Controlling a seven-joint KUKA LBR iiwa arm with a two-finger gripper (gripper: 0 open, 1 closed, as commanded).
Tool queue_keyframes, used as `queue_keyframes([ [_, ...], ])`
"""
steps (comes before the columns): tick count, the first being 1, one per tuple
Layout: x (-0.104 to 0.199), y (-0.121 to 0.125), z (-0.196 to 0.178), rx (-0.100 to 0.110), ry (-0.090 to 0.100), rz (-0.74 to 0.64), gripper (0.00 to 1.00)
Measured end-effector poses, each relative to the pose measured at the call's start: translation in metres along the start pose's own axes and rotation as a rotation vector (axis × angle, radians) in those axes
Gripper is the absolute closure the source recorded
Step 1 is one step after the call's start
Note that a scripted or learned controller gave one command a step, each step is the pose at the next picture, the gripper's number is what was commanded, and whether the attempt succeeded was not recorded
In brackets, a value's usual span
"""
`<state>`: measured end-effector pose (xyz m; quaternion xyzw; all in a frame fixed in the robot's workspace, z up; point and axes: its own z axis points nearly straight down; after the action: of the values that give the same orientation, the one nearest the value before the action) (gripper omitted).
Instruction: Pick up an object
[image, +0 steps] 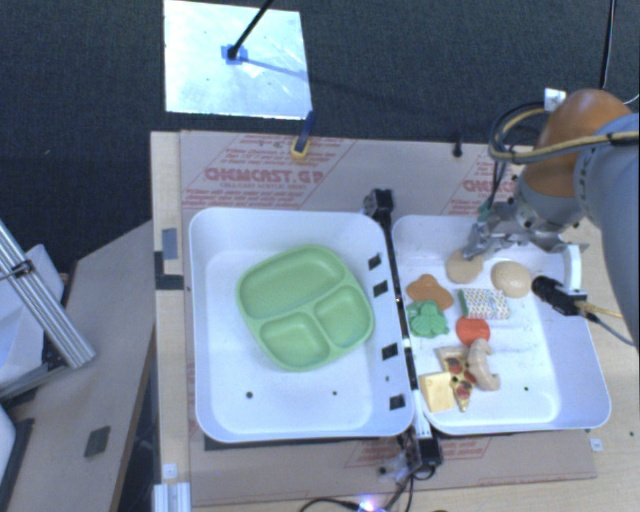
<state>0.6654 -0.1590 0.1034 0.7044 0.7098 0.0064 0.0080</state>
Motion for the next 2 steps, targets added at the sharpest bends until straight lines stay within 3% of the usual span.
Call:
queue_keyframes([
  [2, 0.006, 0.005, -0.116, 0.013, 0.001, 0.001, 1.00],
])
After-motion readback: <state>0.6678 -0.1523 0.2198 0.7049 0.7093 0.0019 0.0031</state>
